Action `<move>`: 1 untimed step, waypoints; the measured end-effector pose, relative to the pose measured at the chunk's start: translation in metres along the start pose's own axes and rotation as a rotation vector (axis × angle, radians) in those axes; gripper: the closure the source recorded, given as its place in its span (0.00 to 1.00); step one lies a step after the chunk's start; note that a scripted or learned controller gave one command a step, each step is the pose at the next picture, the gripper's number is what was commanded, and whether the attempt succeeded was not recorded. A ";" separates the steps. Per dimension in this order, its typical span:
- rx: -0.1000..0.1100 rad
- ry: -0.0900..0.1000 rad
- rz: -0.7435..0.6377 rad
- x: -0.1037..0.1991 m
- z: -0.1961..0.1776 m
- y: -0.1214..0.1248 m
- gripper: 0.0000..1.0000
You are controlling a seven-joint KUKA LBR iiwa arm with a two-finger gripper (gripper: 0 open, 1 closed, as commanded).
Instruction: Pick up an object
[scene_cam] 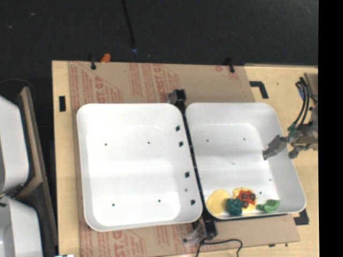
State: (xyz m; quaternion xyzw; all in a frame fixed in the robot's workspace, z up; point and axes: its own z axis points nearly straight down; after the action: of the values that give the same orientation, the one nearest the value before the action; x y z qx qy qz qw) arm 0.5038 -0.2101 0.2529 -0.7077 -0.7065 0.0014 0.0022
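Toys [242, 201] sit in a little pile at the near edge of the right bin [236, 122].
My gripper [283, 146] hangs by that bin's right rim, well apart from them, fingers spread and holding nothing, so all the picking is left. Red writing runs along the cardboard [134, 84], but it is too blurry to read.

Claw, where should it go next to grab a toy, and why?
Probably forward toward the near corner of the right bin. The claw sits at that bin's right rim, apart from the toys: a yellow one, a teal one, a red one, a green one.
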 end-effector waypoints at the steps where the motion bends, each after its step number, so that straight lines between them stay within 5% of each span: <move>1: -0.006 -0.001 -0.001 0.000 -0.003 0.001 0.00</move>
State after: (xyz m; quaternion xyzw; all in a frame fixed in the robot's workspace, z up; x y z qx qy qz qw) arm 0.5050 -0.2100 0.2559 -0.7073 -0.7069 -0.0002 -0.0005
